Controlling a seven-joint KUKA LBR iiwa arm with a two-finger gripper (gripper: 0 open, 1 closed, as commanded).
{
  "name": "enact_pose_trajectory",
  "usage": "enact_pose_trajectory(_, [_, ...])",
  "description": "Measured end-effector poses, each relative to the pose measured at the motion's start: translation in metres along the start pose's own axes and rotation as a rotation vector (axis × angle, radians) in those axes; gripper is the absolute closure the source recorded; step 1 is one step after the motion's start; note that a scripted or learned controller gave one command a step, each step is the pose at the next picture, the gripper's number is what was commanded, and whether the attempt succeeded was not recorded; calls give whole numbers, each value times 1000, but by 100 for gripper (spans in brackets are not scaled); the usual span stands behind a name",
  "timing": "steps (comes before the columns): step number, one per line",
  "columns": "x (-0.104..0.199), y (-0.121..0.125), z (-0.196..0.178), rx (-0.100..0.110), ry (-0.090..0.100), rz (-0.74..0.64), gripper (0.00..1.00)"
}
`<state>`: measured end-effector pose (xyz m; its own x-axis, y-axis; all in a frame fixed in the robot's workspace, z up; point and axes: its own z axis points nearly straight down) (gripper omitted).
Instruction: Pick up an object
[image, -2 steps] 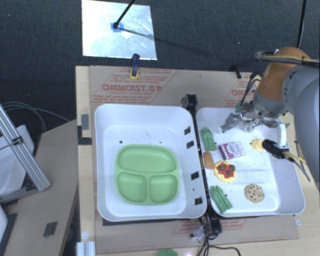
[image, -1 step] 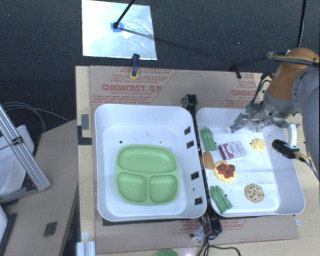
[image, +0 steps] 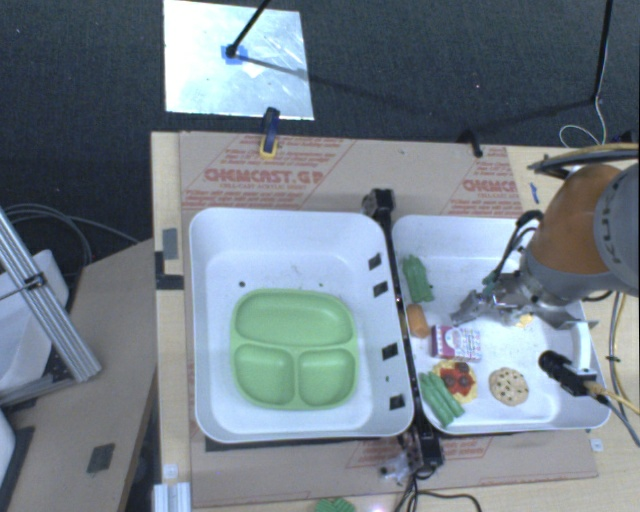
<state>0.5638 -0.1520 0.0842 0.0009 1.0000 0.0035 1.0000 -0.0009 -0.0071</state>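
**Arm low over the right bin, toy food scattered beneath it**

From where I stand, 2 white bins sit side by side on the bench. The left bin (image: 210, 250) holds 1 green divided tray (image: 295, 347) with 3 compartments, lying flat near the middle.

The right bin (image: 450, 232) holds the small things. A pink-and-white carton (image: 457, 343) lies flat near the bin's centre, its long axis running roughly left to right across the view, tilted only a little. Just left of it rests a small orange piece (image: 418, 320), and above that a green bean pod (image: 416, 279) lies with its long axis running up and down along the bin's left wall. Below the carton sits a red-and-yellow piece (image: 457, 379), touching a ribbed green piece (image: 437, 397) that slants toward the bin's lower left corner. A round cookie (image: 509, 386) lies to the right of these, apart from them.

The arm comes in from the right, its orange band over the bin's right edge. The gripper (image: 478, 306) hangs low with its 2 fingers slightly parted and nothing between them. The carton lies just below and to the left of the fingertips, very near; I cannot tell whether they touch. A small yellow piece (image: 522, 320) shows just right of the gripper.
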Motion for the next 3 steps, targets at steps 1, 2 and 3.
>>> enact_pose_trajectory(1, [37, -79, -145, -16, -3, -6, 0])
enact_pose_trajectory(2, [116, -26, -162, -14, -1, -14, 0])
enact_pose_trajectory(3, [172, 22, -211, -17, -2, -12, 0])
